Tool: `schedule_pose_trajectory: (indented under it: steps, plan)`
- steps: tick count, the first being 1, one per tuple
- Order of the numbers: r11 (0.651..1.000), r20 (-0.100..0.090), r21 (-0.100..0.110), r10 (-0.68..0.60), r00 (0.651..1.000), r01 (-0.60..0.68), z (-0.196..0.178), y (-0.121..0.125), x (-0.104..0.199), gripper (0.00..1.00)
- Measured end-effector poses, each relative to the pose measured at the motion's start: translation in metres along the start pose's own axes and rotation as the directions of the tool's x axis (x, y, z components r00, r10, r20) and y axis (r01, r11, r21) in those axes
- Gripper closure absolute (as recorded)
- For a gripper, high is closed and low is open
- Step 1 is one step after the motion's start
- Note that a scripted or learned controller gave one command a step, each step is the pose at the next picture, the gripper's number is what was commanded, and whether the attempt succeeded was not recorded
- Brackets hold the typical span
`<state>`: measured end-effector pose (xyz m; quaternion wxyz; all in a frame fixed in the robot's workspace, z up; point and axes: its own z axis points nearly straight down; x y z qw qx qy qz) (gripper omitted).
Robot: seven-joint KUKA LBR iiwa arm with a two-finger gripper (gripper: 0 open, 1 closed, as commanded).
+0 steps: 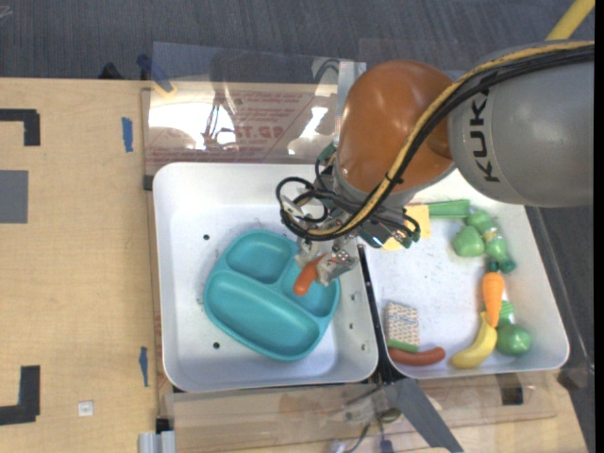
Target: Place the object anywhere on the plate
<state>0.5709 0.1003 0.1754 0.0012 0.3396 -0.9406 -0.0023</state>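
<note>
**Orange piece held above the divided plate's right compartment**

A small orange, carrot-like toy piece (pixel 305 279) sits pinched at its upper end between the fingers of the two-finger gripper (pixel 316 270), tilted, with its lower tip over the upper right compartment of the teal, three-section plastic plate (pixel 255 300). Whether the tip touches the plate floor cannot be told. The grip near the top leaves the piece's lower half free, which suits a release straight down into the compartment. The plate lies in the left shallow white bin (pixel 179 253), its right edge near the wall shared with the right white bin (pixel 547 291). That bin holds green toy vegetables (pixel 477 234), an orange carrot (pixel 492 293), a yellow banana (pixel 477 345), a red sausage (pixel 416 354) and a patterned wafer block (pixel 402 322), all well apart from the plate. The arm's orange band (pixel 392 130) and cable loops (pixel 307 206) overhang the plate's far side, hiding part of it.
</note>
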Motion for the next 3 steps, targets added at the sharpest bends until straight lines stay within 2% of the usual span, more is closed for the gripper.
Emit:
schedule_pose_trajectory:
  steps: [1,2,3]
  plan:
    - [0.987,0.000,0.001,-0.160,0.987,0.160,-0.002,0.030,-0.005,1.00]
    - [0.997,0.006,0.004,-0.071,0.997,0.071,-0.058,0.072,-0.012,1.00]
    - [0.998,0.003,0.002,-0.069,0.998,0.069,-0.056,0.071,-0.011,0.00]
